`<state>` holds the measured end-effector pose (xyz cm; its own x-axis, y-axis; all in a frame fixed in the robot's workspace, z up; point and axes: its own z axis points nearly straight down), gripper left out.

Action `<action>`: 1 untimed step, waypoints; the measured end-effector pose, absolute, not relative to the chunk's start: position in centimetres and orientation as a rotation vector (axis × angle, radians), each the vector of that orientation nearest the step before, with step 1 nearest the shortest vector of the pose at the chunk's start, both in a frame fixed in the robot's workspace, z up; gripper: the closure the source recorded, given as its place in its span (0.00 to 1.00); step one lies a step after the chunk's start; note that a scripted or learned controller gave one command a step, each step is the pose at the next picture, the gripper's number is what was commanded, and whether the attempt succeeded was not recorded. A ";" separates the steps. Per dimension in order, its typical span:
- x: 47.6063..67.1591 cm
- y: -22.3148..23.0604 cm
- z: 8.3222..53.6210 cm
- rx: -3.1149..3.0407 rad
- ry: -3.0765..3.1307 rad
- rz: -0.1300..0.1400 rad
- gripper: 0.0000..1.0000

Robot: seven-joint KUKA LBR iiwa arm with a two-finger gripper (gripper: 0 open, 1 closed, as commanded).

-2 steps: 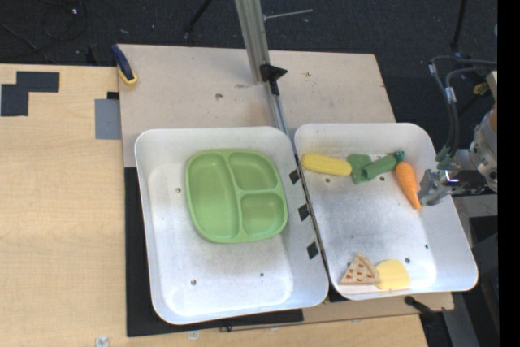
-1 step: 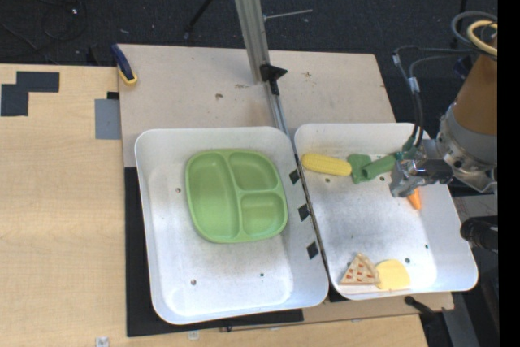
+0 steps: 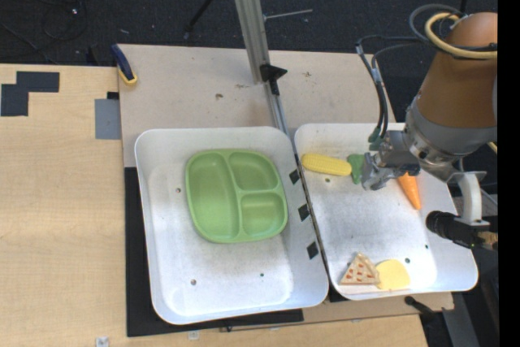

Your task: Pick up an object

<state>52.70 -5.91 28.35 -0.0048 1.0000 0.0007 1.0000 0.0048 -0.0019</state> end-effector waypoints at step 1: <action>54.0 -1.8 27.5 -2.216 -2.225 0.002 1.00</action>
